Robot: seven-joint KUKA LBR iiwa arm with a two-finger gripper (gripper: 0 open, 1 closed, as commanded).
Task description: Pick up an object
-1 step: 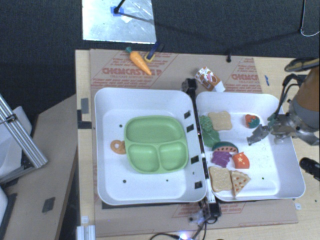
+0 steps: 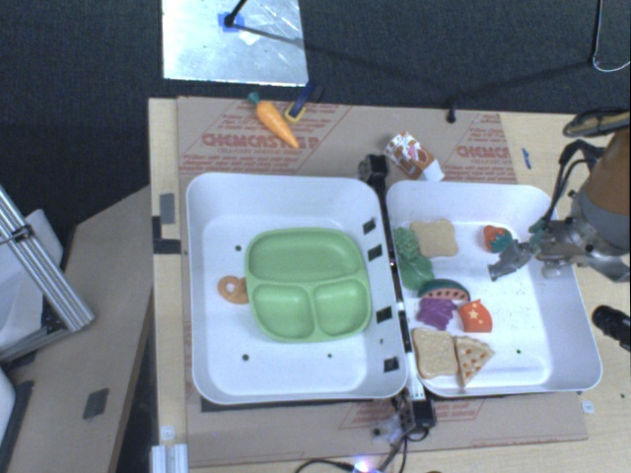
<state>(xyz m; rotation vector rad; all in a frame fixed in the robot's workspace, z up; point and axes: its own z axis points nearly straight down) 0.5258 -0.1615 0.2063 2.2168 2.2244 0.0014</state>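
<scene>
arm (image 2: pixel 603 205) cut off at the right edge, claw (image 2: pixel 509 261) too blurred to judge its grip

The grey arm (image 2: pixel 601 215) reaches in from the right, its gripper (image 2: pixel 508 262) held low, pointing left.

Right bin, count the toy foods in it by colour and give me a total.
In the right bin:
Tan: 3, bread slice, toast, pizza wedge
Green: 2, leafy piece, watermelon slice
Red or orange: 2, piece by the gripper, wedge
Purple: 1, piece
Total: 8
</scene>
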